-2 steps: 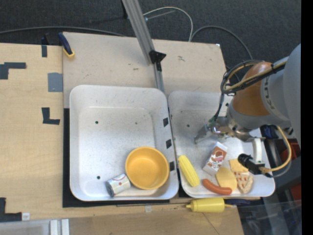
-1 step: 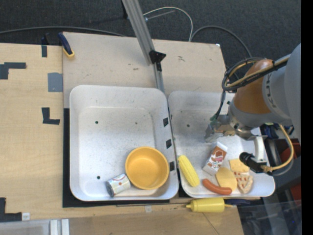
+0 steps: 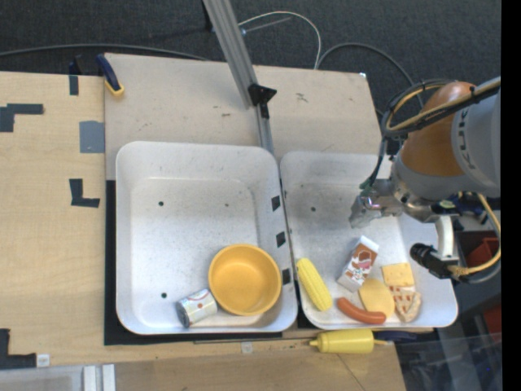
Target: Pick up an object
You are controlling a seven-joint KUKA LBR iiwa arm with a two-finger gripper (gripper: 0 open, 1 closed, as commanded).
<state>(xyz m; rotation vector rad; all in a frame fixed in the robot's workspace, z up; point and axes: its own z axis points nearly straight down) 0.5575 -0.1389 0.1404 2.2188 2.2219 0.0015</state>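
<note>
My gripper (image 3: pixel 368 206) hangs over the right bin (image 3: pixel 326 186), near its right side and just above a small white and red carton (image 3: pixel 359 265). Nothing shows in its grasp. Along that bin's front lie a yellow corn cob (image 3: pixel 313 283), a red sausage (image 3: pixel 361 311), a yellow chip-like piece (image 3: pixel 376 296), a cheese wedge (image 3: pixel 397 275) and a pizza slice (image 3: pixel 406 305). The left bin (image 3: pixel 163 177) holds a yellow bowl (image 3: pixel 244 279) and a small tin can (image 3: pixel 197 306) at its front.
A yellow mustard bottle (image 3: pixel 346 341) lies on the bench just in front of the right bin. A grey metal pole (image 3: pixel 232 39) slants down to the divide between the bins. Cables loop behind the right bin.
</note>
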